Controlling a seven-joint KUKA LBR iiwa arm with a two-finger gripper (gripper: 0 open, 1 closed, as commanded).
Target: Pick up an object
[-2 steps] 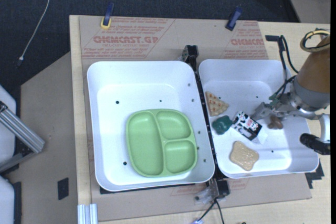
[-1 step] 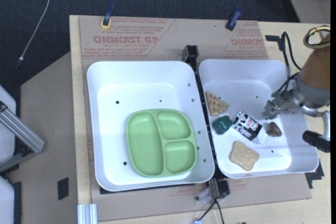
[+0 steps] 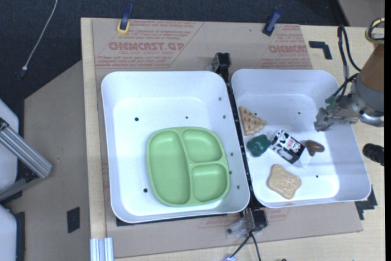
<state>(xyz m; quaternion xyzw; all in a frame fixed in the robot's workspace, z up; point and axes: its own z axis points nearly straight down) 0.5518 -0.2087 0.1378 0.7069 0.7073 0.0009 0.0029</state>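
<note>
Toward the near half of the right bin (image 3: 342,189) lie the things we could pick: a small black-and-white carton (image 3: 287,146) near the middle, a dark green lump (image 3: 258,145) just to its left, a waffle-patterned wedge (image 3: 250,120) beyond that by the bin's left wall, a tan slice of toast (image 3: 283,181) nearer the front edge, and a small brown piece (image 3: 314,146) just to the carton's right. None of them is lifted; all rest on the bin floor. We judge that the task is at its approach step, with nothing grasped. Our gripper (image 3: 324,119) hangs over the right part of that bin, above and to the right of the brown piece and apart from every object. Whether it stands wide or narrow we cannot tell, as it reads as a blurred grey mass; nothing shows in its hold. Next we would need to move left and down over one object, likely the brown piece or the carton. Beside it, the left bin (image 3: 122,101) holds a green divided plate (image 3: 186,165).
</note>
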